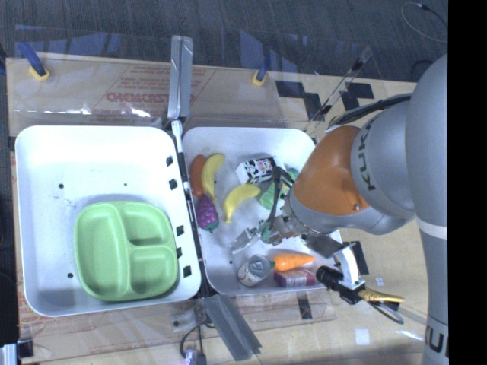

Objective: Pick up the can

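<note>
We're over the right bin [228, 139] now, and the can [255, 269] lies on its side near the front wall, silver end turned toward us, just left of a carrot [293, 262] and a purple pack [294, 279]. The gripper [255, 236] sits low under the orange wrist, just behind the can and apart from it; we can't tell whether it is spread or closed, the metal there is too tangled to read. Nothing is lifted yet.

What could go wrong? We count 3 risks. The can is round and lying down, so a touch off its middle may roll it toward the wall. The carrot touches or nearly touches it, so the descent could catch that instead. And 2 bananas [242, 197], the purple grapes [207, 212] and a printed carton [256, 169] crowd the arm's side, easy to nudge. The green tray [125, 251] in the left bin [46, 150] is well clear.
</note>
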Robot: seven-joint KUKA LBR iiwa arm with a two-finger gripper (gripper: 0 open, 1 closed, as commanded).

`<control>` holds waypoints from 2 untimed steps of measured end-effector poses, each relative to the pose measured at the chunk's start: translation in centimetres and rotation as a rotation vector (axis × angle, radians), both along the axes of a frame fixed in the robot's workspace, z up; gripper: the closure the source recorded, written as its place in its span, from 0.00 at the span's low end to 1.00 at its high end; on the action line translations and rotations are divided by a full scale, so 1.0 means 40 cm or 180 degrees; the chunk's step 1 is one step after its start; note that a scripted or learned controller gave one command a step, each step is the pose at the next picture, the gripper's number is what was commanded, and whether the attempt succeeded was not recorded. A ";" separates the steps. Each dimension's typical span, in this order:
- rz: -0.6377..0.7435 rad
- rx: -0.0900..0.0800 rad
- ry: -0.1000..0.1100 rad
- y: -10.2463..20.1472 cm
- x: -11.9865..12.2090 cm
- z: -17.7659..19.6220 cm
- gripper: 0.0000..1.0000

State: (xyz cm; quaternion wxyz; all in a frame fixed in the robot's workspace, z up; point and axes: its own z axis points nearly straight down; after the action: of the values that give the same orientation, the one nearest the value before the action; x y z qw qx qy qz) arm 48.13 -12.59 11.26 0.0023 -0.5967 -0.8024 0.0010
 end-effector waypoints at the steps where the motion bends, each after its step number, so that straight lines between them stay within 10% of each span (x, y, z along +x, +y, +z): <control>1: 0.0038 0.0001 -0.0003 0.043 -0.014 -0.054 0.00; 2: -0.0155 -0.0002 -0.0009 0.256 0.227 0.198 0.00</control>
State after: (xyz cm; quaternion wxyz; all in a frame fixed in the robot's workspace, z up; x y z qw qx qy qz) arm 57.23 -2.37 19.18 0.0010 -0.6161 -0.7877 0.0003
